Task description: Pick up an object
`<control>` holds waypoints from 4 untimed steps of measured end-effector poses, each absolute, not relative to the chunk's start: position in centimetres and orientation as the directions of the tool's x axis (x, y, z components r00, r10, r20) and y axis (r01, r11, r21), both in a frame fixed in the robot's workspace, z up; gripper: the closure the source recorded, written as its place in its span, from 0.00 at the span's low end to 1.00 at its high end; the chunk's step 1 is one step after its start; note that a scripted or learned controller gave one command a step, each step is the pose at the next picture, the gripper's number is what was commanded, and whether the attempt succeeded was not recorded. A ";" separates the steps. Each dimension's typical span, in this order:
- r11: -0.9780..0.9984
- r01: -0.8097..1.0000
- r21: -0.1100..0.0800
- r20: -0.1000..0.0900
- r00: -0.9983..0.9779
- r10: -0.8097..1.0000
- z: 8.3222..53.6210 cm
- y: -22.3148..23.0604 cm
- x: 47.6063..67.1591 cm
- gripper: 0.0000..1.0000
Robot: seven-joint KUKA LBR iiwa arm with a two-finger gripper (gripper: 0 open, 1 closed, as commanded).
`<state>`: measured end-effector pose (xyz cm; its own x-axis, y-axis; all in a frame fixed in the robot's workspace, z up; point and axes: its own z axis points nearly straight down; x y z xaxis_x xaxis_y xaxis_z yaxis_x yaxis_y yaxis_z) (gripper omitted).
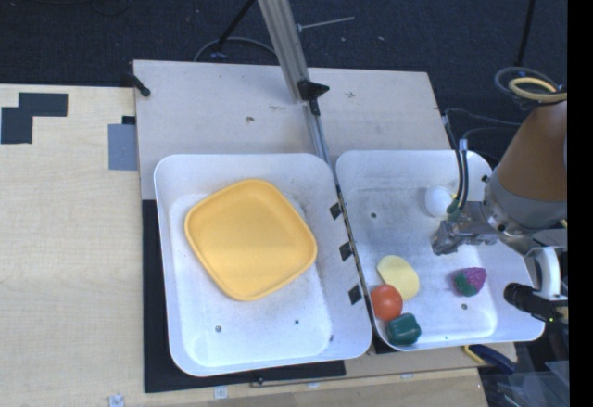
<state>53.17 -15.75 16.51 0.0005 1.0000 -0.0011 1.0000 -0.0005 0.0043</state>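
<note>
The gripper (452,238) hangs low over the right bin (408,175) — I cannot tell its state. Just beside it, to the upper left, lies a white ball (436,200). Near the front edge are a purple piece (470,281), yellow piece (398,275), tomato (386,302), green piece (404,329). The left bin (176,183) holds a yellow plate (250,238).

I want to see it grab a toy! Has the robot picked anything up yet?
Not yet. The gripper is down in the right bin, between the white ball and the purple toy, with nothing seen in it. The yellow piece, red ball and green toy lie untouched. Grabbing and lifting remain.
</note>
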 end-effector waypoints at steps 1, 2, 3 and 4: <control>-0.001 1.000 0.003 -0.001 0.001 1.000 21.9 -16.8 53.4 1.00; -0.001 1.000 0.000 0.000 0.001 1.000 22.4 -16.8 53.4 1.00; 0.003 1.000 0.001 0.000 -0.003 1.000 23.3 -12.3 53.9 1.00; 0.004 1.000 -0.001 0.001 -0.004 1.000 22.5 -6.4 54.7 1.00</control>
<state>54.67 -6.43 22.49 -0.0039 1.0000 0.0011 1.0000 0.0039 -0.0009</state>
